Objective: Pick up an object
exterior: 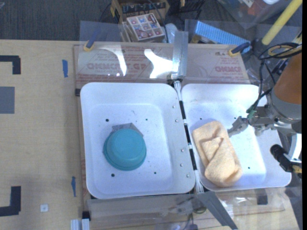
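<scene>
A pale wooden bench top (38, 143) fills the left side, marked with black angular shapes, a grey square (6, 100) and short strips of blue tape (64, 68). Behind the bins, glossy sheeting (124, 63) catches a bright glare from overhead light. Beyond lies dark grey floor (43, 8) cluttered with a printed box (143, 26), a blue ridged piece (218, 34) and a yellow pole (284, 14).

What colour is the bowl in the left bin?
Teal blue; the bowl lies upside down, in the camera view.
</scene>
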You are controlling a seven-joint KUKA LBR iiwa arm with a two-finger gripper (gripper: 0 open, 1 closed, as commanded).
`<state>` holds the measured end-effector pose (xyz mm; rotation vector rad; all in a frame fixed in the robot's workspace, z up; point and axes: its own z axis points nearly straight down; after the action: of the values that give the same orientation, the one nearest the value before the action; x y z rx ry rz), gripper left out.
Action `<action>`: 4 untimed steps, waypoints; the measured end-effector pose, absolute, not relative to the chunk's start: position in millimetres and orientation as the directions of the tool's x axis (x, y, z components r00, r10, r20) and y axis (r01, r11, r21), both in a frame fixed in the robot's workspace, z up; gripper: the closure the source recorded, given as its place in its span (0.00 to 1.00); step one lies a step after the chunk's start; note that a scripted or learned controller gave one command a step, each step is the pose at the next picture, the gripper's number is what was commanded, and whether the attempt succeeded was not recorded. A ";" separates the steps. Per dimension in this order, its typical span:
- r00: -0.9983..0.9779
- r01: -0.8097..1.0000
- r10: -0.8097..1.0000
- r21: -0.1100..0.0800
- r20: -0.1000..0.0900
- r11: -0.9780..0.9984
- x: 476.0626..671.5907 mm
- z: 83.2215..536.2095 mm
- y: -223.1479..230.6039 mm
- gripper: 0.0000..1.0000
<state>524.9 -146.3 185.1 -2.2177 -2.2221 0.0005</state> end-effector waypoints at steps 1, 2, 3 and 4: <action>-0.064 0.998 0.998 0.011 -0.002 0.064 553.9 89.4 -118.7 0.00; -0.173 0.985 0.985 0.011 -0.004 0.173 584.4 88.9 -94.6 0.00; -0.168 0.986 0.986 0.016 -0.004 0.168 585.5 100.4 -96.4 1.00; -0.168 0.986 0.986 0.016 -0.004 0.168 585.4 100.3 -96.5 0.00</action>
<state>585.4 -96.5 100.3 -2.0347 -2.4114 -0.0150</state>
